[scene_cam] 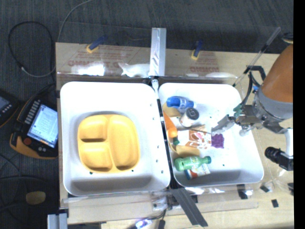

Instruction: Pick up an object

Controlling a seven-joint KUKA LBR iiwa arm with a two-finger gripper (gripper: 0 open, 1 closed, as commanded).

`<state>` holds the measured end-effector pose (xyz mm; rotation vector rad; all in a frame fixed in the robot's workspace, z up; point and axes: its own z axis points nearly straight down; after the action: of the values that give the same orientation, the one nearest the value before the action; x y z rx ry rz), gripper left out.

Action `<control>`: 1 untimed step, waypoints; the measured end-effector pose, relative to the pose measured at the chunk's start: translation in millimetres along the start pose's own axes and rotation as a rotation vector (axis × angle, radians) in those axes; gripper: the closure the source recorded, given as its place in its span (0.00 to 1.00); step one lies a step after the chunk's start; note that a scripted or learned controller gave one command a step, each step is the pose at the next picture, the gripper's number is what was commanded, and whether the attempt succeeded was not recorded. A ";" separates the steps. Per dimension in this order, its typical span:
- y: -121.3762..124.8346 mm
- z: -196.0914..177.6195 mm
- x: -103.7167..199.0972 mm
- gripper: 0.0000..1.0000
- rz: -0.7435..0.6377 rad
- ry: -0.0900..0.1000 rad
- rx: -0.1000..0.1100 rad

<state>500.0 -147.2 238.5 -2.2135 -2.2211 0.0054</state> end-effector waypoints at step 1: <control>35.0 127.6 43.5 0.00 0.013 -0.006 -0.023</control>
<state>534.1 -103.3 110.8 -2.2421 -2.2215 -0.0143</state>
